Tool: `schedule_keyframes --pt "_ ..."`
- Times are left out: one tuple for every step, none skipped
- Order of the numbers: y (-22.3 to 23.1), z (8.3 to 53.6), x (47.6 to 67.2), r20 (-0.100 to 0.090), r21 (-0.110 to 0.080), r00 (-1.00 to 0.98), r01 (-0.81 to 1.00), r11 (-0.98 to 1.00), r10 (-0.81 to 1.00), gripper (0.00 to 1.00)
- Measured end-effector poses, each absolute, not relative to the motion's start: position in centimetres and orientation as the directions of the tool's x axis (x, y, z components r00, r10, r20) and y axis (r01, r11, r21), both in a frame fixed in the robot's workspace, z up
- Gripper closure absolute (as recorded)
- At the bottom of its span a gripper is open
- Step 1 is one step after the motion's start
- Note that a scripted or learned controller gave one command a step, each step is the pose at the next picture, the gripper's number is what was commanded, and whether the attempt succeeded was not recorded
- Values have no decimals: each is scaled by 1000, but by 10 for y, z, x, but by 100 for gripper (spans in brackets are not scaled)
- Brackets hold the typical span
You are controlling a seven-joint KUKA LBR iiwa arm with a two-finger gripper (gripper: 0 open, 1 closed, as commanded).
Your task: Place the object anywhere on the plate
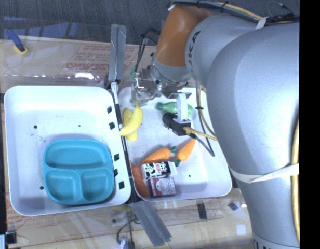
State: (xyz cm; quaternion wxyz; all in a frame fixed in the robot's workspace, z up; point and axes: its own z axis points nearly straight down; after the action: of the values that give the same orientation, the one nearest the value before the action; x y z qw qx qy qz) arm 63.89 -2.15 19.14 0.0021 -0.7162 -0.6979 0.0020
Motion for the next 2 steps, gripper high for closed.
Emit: schedule_keyframes --pt "-23 191 625 -1 -6 33 999 -33 999 100" --pt "65 191 587 -1 -6 90 996 -90 996 100"
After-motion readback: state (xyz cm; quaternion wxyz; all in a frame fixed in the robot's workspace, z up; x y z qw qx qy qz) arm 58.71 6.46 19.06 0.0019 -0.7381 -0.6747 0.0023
